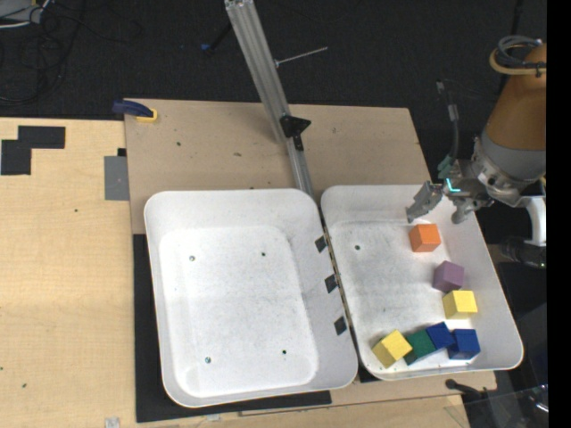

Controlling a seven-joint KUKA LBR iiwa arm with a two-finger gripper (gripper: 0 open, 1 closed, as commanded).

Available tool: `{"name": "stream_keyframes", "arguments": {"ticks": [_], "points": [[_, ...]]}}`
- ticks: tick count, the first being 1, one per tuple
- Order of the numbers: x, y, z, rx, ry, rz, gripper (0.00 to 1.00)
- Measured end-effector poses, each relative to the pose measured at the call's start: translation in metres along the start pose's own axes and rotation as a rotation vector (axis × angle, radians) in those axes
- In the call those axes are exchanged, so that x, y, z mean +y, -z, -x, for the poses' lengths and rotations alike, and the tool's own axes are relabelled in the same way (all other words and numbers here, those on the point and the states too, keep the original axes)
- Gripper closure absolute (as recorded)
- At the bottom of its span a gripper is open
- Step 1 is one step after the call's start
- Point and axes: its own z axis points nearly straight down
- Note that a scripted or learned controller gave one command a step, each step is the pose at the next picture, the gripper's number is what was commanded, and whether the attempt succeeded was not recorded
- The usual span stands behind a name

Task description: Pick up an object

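My gripper [442, 207] hovers over the back of the right bin [384, 212], its two fingers spread apart with nothing between them. Just below and a little left of it lies an orange block [426, 236]. Further toward the front sit a purple block [449, 275] and a yellow block [460, 303]. Along the front wall of the bin lie another yellow block [391, 348], a green block [418, 343] and two blue blocks [452, 340].
The left bin [169, 239] stands beside the right one. A slanted metal rail [268, 78] rises from behind the gap between the bins. Black clips [330, 283] line the divide.
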Motion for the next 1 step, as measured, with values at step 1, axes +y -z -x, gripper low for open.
{"name": "stream_keyframes", "arguments": {"ticks": [1], "points": [[0.0009, 0.0025, 0.0000, -0.001, 0.002, 0.004, 0.00]]}}
